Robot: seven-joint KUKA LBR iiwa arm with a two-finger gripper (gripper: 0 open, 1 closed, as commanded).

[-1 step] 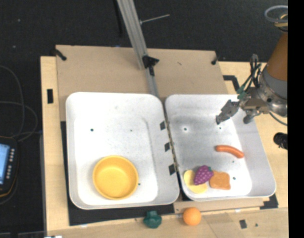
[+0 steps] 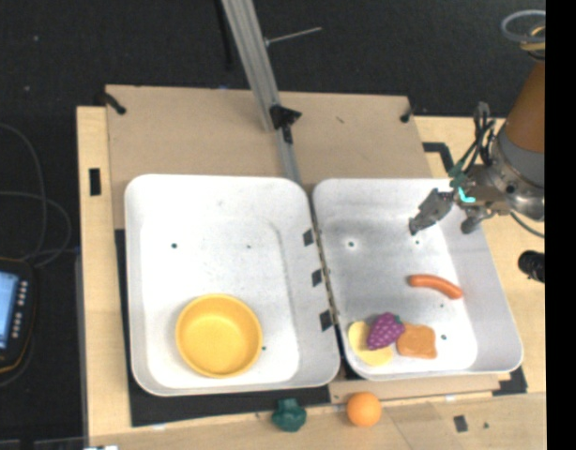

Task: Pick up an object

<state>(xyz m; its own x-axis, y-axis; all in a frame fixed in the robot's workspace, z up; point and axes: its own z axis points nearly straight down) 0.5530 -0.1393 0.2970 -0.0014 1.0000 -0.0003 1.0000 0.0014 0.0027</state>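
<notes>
My gripper [image 2: 449, 216] hangs over the upper right part of the right bin [image 2: 363, 214], its two fingers spread open with nothing between them. Below it in the same bin lies an orange-red sausage [image 2: 435, 286]. At the bin's near edge sit a purple grape bunch [image 2: 386, 328], a yellow piece [image 2: 367, 341] partly under the grapes, and an orange toast-like piece [image 2: 417, 342]. A yellow bowl [image 2: 218, 334] rests in the near part of the left bin [image 2: 204, 223].
An orange ball [image 2: 363, 409] and a small green object [image 2: 289, 414] lie on the bench in front of the bins. A metal pole [image 2: 255, 54] slants up from between the bins at the back. A tablet [image 2: 2, 307] sits at the far left.
</notes>
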